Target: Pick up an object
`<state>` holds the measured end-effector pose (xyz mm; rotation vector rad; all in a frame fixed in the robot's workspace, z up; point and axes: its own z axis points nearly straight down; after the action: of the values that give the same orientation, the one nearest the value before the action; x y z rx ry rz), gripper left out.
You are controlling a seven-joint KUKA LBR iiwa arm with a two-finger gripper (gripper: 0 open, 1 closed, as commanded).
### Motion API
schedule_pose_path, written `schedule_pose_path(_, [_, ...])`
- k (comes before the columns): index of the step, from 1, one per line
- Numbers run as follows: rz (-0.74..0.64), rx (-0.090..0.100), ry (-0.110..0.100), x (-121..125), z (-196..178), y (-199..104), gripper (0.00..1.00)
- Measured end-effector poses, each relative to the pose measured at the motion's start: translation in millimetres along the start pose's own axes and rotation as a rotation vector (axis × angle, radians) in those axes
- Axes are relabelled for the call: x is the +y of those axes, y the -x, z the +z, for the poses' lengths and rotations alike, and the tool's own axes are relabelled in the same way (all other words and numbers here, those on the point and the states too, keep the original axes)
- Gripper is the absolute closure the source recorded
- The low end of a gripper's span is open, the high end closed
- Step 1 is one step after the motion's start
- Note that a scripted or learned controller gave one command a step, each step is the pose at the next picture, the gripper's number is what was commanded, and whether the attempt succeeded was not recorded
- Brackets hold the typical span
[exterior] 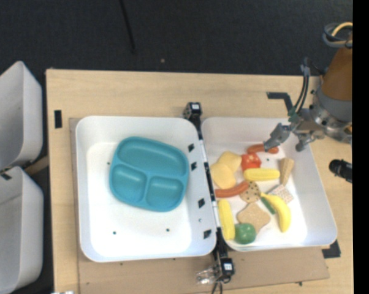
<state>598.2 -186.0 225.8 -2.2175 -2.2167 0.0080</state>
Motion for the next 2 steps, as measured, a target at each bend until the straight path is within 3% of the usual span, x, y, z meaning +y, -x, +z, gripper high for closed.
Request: schedule_pose_path(2, [0.003, -0.001, 0.002, 7, 92, -2, 0.00])
